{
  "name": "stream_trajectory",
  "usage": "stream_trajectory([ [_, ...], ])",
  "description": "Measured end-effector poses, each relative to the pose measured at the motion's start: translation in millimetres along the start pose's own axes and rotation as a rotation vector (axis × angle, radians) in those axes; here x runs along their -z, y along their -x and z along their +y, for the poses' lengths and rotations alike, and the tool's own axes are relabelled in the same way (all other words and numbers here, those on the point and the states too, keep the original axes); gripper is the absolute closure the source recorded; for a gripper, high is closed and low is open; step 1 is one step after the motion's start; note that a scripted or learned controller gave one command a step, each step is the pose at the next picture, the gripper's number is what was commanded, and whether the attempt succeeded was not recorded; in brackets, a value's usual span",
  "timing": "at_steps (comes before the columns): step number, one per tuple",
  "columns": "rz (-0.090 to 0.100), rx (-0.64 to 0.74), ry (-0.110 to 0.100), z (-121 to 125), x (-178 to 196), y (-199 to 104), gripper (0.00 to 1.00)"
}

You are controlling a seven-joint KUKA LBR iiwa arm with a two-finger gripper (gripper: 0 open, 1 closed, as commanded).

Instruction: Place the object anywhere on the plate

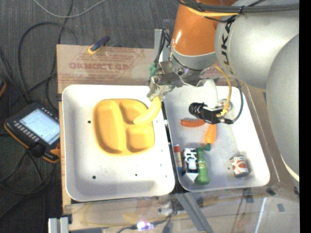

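dark grey carpet floor [121,13] w/ black cables [29,38] at 10-11 o'clock, cardboard sheet [104,64] on the surface, handheld pendant [33,126] at 9 o'clock

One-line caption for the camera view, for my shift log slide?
The tool holds a yellow banana over the yellow plate in the left bin.

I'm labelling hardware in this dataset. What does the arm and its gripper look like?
The arm has bulky pale grey rounded casings with dark lettering, and a glossy orange band above the wrist. Thin cables run across the orange section. Below it sits a grey metal collar and a compact metallic gripper with small green parts at its side.
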State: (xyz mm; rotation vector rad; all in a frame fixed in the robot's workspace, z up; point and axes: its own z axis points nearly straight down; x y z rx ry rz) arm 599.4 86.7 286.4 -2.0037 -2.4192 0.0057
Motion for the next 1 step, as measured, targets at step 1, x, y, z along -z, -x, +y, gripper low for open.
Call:
stream_trajectory([
  [1,0.001,0.000,0.000,0.1,0.1,-0.1,0.00],
])
